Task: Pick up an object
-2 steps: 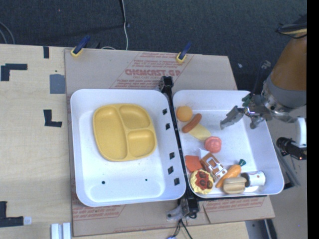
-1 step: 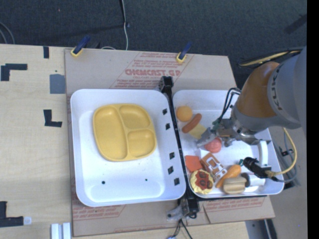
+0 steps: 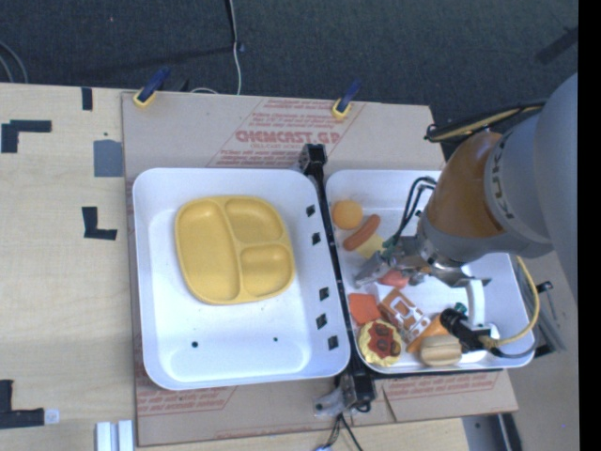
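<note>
My gripper (image 3: 378, 269) hangs low over the middle of the right bin (image 3: 498, 280), reaching in from the right among toy foods. Just left of it lie a reddish sausage (image 3: 362, 233) and an orange ball (image 3: 347, 213). A small red piece (image 3: 396, 278) sits right under the gripper, partly hidden by it. Toward the front are an orange slab (image 3: 362, 306), an orange-and-white waffle-like piece (image 3: 406, 314), a round pizza (image 3: 380, 342) and a tan bun (image 3: 439, 350). Nothing is visibly lifted.
The left bin (image 3: 155, 280) holds a yellow divided plate (image 3: 233, 248). A black divider with clips (image 3: 324, 252) runs between the two bins. The arm's grey and orange body covers the right bin's back right part.
</note>
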Robot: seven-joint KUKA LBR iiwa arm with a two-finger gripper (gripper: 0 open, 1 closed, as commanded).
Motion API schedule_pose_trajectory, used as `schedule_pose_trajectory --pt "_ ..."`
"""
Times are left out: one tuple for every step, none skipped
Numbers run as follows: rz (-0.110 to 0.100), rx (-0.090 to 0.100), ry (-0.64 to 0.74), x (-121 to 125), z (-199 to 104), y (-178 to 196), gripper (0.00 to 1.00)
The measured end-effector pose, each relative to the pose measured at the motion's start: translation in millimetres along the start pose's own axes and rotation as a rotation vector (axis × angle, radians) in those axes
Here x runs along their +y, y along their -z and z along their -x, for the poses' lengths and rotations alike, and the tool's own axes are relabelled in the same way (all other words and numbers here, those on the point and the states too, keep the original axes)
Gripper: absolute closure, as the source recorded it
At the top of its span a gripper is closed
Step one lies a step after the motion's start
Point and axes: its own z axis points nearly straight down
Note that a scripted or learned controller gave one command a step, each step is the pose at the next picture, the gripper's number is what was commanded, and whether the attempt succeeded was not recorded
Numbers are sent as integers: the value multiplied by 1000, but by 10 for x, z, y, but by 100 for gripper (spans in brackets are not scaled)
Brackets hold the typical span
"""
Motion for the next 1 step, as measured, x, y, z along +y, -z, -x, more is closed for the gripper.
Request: schedule_pose_trajectory --pt "0 1 0 8 6 118 100"
